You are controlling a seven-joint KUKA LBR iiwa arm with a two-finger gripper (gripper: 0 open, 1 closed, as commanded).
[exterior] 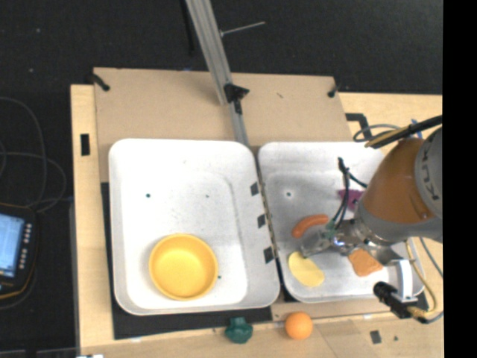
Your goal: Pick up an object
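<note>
Orange sausage-shaped piece [310, 224] just above-left of fingers [319, 243], apart.

Grey arm [428, 177] with a broad orange band, black cables trailing.

1. A pale yellow flat oval piece [306, 268] lies near the front edge of the right bin.
2. An orange-red sausage-shaped piece [310, 224] lies just behind it.
3. An orange wedge-like block [364, 262] sits by the arm.
4. A yellow round plastic bowl [183, 266] stands upright in the left bin's front.
</note>
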